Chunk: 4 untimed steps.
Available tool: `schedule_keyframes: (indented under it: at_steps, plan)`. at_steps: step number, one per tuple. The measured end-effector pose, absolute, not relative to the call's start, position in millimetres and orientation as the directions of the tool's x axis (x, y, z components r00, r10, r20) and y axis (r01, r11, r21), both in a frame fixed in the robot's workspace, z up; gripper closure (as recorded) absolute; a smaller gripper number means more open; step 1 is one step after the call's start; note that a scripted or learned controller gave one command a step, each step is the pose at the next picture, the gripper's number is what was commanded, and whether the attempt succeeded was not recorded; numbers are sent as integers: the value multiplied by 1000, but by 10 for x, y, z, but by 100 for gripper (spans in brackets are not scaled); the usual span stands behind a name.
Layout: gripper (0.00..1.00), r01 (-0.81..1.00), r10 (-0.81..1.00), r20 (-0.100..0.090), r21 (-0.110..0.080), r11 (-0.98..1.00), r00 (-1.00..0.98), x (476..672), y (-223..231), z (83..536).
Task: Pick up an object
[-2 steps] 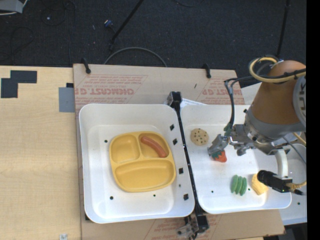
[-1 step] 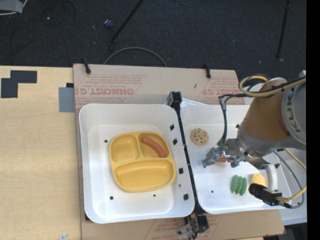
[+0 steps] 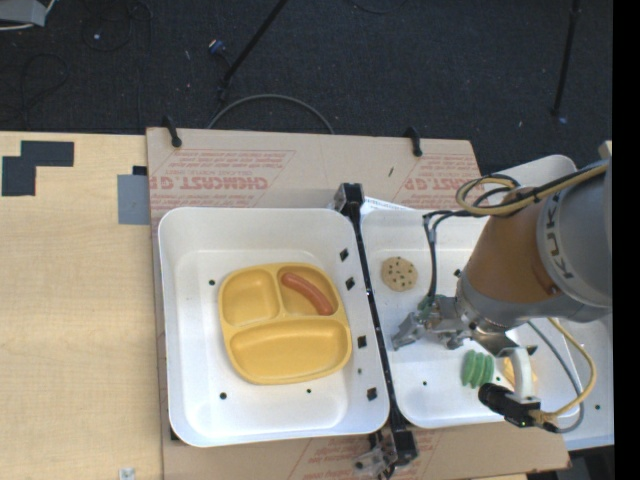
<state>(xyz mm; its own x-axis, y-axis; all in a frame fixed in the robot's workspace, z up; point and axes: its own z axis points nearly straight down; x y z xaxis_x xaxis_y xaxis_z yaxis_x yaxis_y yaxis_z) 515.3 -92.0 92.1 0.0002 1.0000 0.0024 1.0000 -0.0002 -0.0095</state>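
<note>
My gripper hangs low over the right bin, near its left-middle part, below the orange band of the arm. It stands open, and I see nothing between its fingers. A round brown cookie lies just up and left of it, apart from it. A green ridged object lies just to its lower right, beside a yellow and white item. In the left bin a yellow compartment tray holds a reddish sausage in its upper right compartment.
A black divider rail separates the two bins. Cables and a black part trail from the arm over the right bin's lower right corner. A wooden bench top lies to the left.
</note>
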Motion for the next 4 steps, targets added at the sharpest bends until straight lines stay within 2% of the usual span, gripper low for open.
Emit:
schedule_keyframes:
  at_steps: [1,2,4]
  plan:
    - [100,1000,1000,2,-7,-5,5,5160,-934,1048]
    - [100,1000,1000,0,2,1,-1,5262,-965,1539]
    - [100,1000,1000,-1,4,0,0,5348,-1048,2565]
